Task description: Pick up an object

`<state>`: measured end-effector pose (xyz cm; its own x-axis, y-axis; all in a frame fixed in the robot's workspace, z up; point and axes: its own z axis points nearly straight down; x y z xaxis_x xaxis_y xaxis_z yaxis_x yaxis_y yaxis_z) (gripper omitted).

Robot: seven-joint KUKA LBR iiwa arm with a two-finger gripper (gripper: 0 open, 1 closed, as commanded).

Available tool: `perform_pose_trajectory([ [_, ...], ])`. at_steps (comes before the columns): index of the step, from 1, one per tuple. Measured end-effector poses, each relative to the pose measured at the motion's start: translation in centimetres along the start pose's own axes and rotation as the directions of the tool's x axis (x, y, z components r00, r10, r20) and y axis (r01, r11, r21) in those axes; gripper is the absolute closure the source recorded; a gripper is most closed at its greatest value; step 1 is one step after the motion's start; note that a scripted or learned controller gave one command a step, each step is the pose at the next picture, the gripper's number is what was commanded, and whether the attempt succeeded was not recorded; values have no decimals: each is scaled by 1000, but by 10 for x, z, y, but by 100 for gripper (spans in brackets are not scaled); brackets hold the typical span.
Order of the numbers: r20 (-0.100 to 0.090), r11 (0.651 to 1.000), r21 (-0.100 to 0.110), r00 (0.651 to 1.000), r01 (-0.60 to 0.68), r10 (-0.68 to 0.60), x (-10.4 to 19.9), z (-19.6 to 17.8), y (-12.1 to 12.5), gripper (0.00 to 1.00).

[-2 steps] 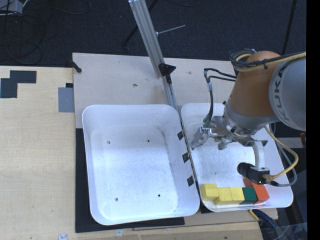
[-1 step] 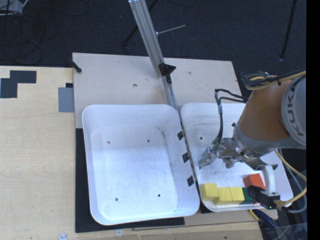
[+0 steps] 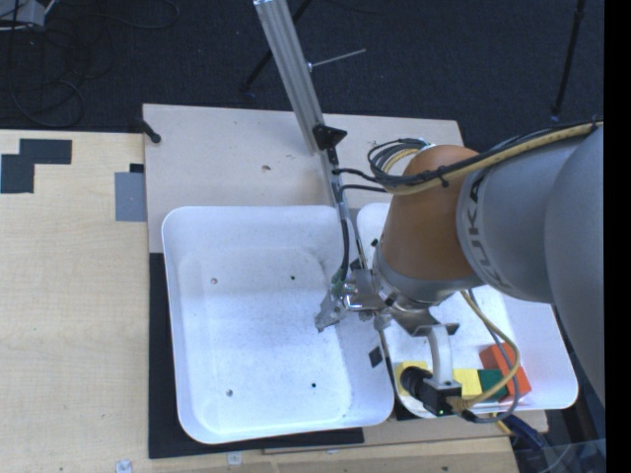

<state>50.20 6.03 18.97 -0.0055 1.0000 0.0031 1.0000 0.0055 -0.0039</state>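
Observation:
My gripper (image 3: 351,337) hangs low over the wall between the two white bins, at the right edge of the left bin (image 3: 246,402). Its fingers stand apart, one over the left bin and one over the right, with nothing between them. A small cluster of blocks lies in the right bin (image 3: 552,387) near its front: a yellow block (image 3: 458,386), a green block (image 3: 490,382) and an orange one (image 3: 509,365). They lie to the right of the gripper and apart from it. The orange-banded wrist (image 3: 424,235) hides most of the right bin.
A slanted aluminium post (image 3: 296,77) rises from behind the bins, with cables running down it to the wrist. The bins rest on a pale board (image 3: 227,156) beside a wooden bench top (image 3: 69,304) at the left.

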Motion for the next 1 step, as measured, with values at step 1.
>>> perform_pose_trajectory([
  [1, 1, 1000, -5, 1000, -4, 4, 15, -64, -15, 0],
])
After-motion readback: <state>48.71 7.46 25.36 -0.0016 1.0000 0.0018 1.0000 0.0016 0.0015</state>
